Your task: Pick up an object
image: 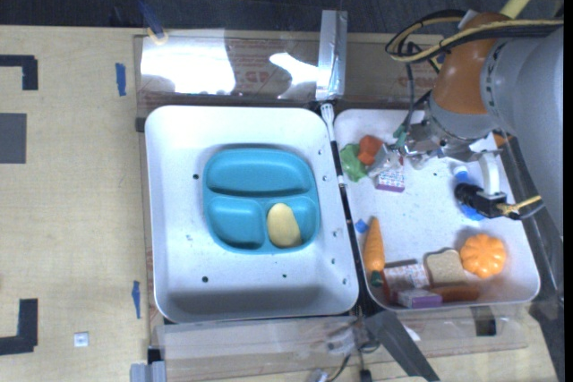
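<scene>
My gripper [400,149] reaches down into the upper part of the right bin [528,282], below the arm's orange band. Just to its left lie a green toy [350,164] and an orange-red toy [368,148], touching each other. A small white and purple box [389,181] sits right under the gripper's tip. Whether anything is held is hidden from this angle. Lower in the bin lie a carrot [373,246], a bread slice [442,265] and an orange pumpkin [483,254].
A blue object [467,191] lies by the right bin's right wall, and a purple block [417,298] and a brown bar [405,269] by its front wall. The left bin [170,219] holds a blue divided plate [255,174] with a yellow lemon [283,224] in it.
</scene>
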You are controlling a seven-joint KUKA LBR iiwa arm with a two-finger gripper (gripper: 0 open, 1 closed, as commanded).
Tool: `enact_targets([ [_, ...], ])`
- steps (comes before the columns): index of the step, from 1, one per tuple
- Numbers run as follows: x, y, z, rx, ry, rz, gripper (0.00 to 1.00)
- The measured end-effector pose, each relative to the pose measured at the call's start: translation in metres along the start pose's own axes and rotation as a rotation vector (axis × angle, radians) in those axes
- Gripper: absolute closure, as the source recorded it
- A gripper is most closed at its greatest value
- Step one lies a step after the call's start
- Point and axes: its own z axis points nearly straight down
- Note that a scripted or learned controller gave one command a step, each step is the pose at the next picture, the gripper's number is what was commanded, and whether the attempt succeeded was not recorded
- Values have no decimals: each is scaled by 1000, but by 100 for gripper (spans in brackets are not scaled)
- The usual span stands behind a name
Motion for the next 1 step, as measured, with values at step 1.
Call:
enact_targets([
  [1, 1, 1, -11, -1, -2, -2, 100],
])
